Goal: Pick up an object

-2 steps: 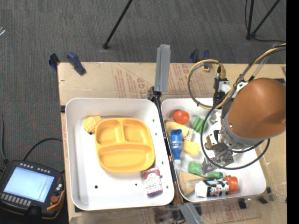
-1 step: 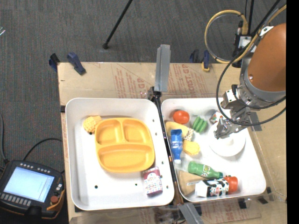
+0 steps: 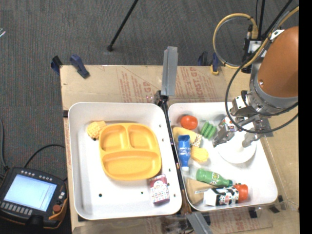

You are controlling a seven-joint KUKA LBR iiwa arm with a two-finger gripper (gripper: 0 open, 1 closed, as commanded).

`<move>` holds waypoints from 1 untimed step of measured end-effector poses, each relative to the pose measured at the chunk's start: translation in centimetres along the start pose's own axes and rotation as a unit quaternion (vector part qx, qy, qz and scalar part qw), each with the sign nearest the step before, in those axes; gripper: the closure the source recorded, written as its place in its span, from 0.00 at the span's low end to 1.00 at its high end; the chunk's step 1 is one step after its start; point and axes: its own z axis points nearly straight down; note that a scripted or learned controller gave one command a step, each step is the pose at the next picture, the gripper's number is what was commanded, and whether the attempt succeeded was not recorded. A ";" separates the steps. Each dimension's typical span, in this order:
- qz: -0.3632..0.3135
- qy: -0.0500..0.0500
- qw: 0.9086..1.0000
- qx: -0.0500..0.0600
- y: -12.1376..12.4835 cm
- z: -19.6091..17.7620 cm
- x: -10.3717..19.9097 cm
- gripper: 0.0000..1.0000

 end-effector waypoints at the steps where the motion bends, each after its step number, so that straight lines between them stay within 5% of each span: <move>1: -0.058 -0.001 0.998 -0.008 6.0 11.8 -2.6 0.00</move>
